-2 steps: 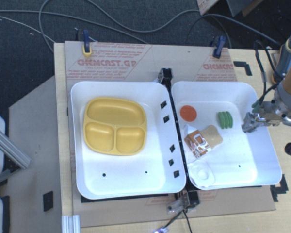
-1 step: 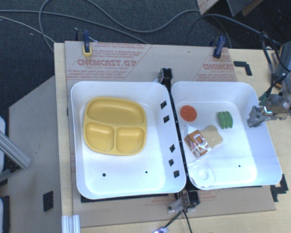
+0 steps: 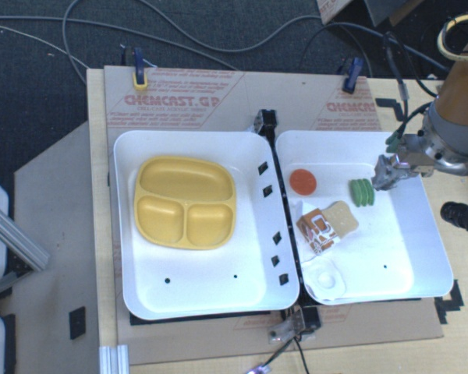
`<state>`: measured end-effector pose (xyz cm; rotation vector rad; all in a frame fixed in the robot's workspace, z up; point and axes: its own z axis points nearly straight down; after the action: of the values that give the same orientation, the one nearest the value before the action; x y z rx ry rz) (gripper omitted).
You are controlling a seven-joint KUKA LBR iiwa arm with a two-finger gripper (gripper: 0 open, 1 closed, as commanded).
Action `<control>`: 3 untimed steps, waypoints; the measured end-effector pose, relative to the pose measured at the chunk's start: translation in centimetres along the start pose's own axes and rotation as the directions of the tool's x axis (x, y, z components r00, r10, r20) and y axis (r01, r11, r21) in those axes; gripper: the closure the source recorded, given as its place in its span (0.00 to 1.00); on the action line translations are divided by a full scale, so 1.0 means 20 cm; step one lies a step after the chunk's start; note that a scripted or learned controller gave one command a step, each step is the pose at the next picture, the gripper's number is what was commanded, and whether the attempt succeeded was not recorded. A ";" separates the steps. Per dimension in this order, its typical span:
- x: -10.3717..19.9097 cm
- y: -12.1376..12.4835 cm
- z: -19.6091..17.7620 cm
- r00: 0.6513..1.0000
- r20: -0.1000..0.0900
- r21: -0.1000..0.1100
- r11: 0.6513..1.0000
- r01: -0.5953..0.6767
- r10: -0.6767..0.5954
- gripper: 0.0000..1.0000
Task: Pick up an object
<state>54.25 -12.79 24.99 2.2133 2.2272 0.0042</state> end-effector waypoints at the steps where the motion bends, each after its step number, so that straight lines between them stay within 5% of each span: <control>1: 0.22 0.07 -0.01 1.000 0.000 0.001 1.000 0.000 0.000 1.00; 3: 0.70 0.24 0.13 1.000 0.000 0.002 1.000 -0.002 0.002 1.00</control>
<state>59.03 1.29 22.46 2.2163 2.2264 0.0019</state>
